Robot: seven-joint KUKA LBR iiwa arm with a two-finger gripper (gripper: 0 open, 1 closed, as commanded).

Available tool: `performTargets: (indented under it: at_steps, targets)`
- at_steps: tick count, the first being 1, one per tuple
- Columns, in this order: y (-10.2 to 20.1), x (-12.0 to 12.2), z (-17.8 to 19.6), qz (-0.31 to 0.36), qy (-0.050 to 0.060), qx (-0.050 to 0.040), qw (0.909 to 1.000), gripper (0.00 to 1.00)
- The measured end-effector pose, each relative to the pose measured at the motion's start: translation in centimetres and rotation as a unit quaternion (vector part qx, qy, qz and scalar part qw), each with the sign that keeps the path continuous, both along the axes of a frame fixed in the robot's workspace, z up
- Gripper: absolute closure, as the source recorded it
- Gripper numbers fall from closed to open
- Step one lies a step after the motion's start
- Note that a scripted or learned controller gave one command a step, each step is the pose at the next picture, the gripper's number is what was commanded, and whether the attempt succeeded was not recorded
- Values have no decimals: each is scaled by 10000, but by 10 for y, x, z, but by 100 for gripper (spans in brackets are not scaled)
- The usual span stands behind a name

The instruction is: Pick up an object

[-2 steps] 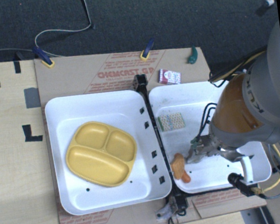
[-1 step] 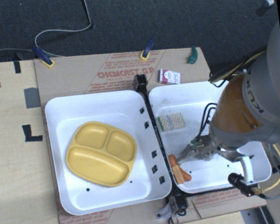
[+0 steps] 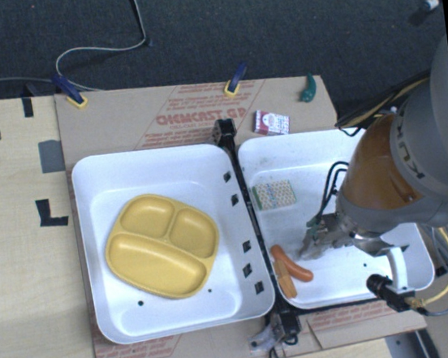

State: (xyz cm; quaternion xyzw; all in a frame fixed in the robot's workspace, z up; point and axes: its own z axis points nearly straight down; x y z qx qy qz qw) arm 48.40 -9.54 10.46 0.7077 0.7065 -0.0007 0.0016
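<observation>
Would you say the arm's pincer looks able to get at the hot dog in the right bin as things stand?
Probably yes. The pincer hovers in the right bin, just beside the hot dog, which lies exposed near the bin's left wall. That wall is close, which might crowd a grasp.

You see the gripper (image 3: 314,240) low in the right bin (image 3: 310,150), near two sausages (image 3: 289,270); a yellow tray (image 3: 161,245) lies in the left bin (image 3: 97,178).

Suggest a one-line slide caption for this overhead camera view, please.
Arm's pincer hovers in the right bin near two toy hot dogs; a yellow divided tray fills the left bin.
</observation>
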Motion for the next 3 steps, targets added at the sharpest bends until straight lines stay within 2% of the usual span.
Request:
performTargets:
  at_steps: [1, 2, 3]
  targets:
    - [0, 0, 0, 1, 1, 0, 10000, 0]
    - [1, 0, 9, 7, 8, 9, 10000, 100]
    - [1, 0, 9, 7, 8, 10, 10000, 0]
